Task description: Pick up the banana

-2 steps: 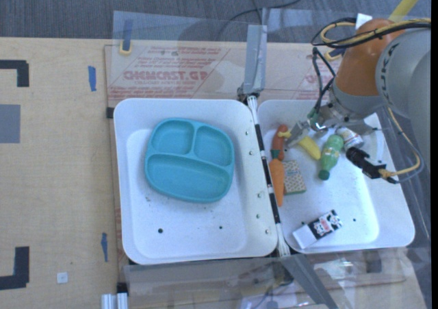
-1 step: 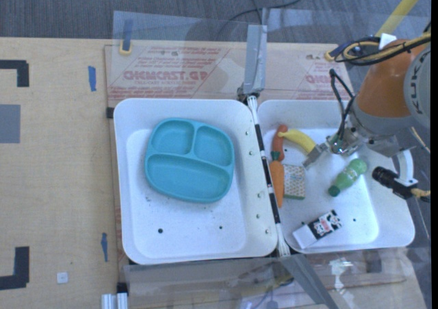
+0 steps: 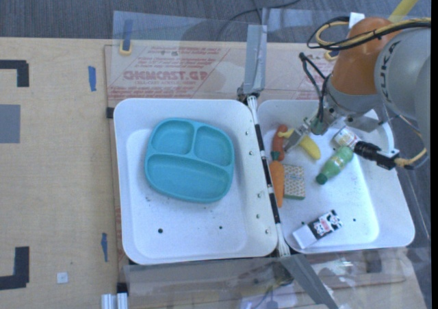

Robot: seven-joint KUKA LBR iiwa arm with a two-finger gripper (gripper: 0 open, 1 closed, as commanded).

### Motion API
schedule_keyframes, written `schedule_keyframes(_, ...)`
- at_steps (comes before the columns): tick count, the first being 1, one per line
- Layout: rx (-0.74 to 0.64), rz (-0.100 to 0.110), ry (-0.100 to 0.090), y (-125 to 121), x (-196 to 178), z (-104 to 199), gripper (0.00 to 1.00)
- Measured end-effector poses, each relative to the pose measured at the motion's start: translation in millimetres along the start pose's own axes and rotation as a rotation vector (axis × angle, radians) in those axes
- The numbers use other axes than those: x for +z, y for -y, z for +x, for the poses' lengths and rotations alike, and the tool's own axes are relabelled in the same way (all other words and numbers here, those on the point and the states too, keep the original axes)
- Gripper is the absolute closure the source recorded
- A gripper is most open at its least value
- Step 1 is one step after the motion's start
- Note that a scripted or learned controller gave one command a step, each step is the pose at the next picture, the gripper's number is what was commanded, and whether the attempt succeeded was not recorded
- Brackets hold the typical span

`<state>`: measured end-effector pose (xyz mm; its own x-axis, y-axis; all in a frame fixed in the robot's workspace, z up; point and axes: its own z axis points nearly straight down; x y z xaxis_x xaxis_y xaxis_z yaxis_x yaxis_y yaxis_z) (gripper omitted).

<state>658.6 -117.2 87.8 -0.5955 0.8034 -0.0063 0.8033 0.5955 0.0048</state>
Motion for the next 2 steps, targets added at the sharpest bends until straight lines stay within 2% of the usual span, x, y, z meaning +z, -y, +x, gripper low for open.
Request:
schedule_keyframes(1,0.004,-0.008,0.004,-1.1,-12.0,-2.3,1.0)
schedule_keyframes(2,-0.049,0.001,-0.003,-37.0,-97.9,32.3,1.0)
